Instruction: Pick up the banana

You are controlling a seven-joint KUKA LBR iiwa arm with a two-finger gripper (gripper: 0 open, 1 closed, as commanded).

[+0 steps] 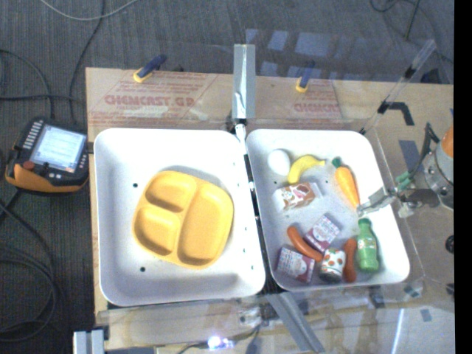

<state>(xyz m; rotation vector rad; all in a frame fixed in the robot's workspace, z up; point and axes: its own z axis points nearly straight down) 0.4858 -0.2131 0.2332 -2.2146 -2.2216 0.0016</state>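
your gripper (369,203) waits at the right bin's (383,161) edge, its opening impossible to tell, because the banana (302,167) lies untouched beside the egg (279,161).

The grey arm with its orange band (445,147) is cut off at the right edge. The print on the small white-and-red packet (297,196) is too small to read. The red sausage (304,243) slips partly under the purple-and-white wrapper (323,232).
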